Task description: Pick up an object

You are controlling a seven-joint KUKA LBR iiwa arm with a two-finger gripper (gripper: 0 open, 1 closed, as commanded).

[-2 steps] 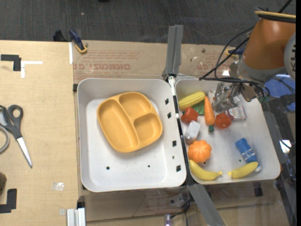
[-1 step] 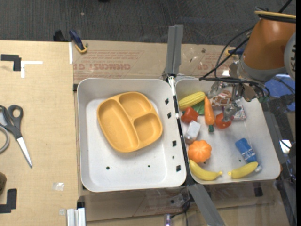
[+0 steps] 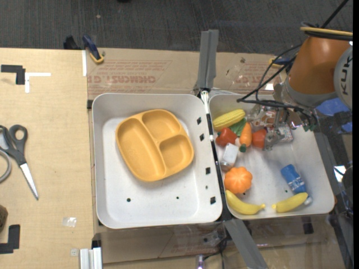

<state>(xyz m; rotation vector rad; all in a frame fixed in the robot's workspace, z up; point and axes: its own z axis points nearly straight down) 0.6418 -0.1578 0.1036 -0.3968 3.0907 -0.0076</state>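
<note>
In the right bin (image 3: 320,167) lie several toy foods. There is a yellow corn cob (image 3: 229,118), a red pepper (image 3: 226,136), an orange carrot (image 3: 245,137) and a small red piece (image 3: 258,138) at the back. An orange pumpkin (image 3: 238,179), a blue can (image 3: 292,177) and two bananas (image 3: 244,203) (image 3: 290,203) lie nearer the front. A white item (image 3: 229,156) rests against the left wall. My gripper (image 3: 271,128) hangs low over the back of this bin, just right of the small red piece. Nothing is visibly held in it.
The left bin (image 3: 106,195) holds a yellow divided plate (image 3: 155,144). A grey divider bar (image 3: 208,60) runs between the bins at the back. Scissors (image 3: 19,156) lie on the bench at far left, and a blue clamp (image 3: 92,49) sits at the back.
</note>
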